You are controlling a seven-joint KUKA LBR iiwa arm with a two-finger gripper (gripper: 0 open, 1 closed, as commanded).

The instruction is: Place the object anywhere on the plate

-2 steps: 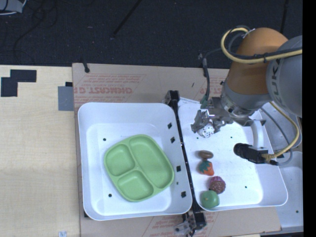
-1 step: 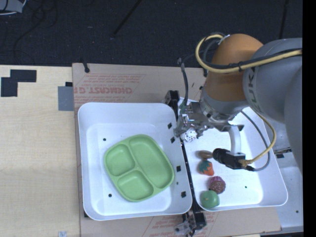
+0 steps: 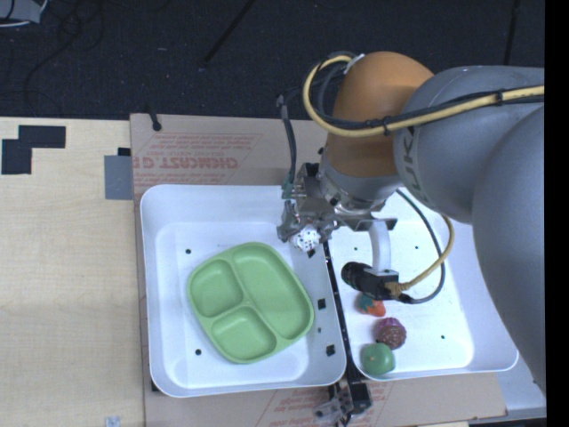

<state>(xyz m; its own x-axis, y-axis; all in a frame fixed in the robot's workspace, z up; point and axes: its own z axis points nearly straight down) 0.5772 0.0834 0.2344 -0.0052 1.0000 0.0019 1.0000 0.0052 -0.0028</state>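
The object (image 3: pixel 307 238) is a small white piece with black spots. It sits at the tip of the gripper (image 3: pixel 305 232), over the right rim of the left bin, at 1 o'clock from the plate. It is too small to give a long axis or a heading. Whether it is grasped cannot be told, nor whether the gripper is released or clenched.

1. Arm (image 3: pixel 462 140): one unit, grey, with an orange band (image 3: pixel 378 92). It enters from 3 o'clock and reaches over the seam between the bins.
2. Cardboard sheet (image 3: pixel 204 154): one, under the bins. It carries red printed lettering, upside down in this view and not reliably readable.
3. Bins: two, white, side by side. Left bin (image 3: pixel 148 238); right bin (image 3: pixel 462 327).
4. Plate (image 3: pixel 251 302): one, green, with three compartments. It lies in the left bin, long axis running from 10 o'clock to 4 o'clock.
5. Small items in the right bin: three, grouped near its 7 o'clock corner. Green round item (image 3: pixel 378 359); dark red bumpy item (image 3: pixel 389 332), just above it; orange-red item (image 3: pixel 372 307), at 11 o'clock from the dark red one.
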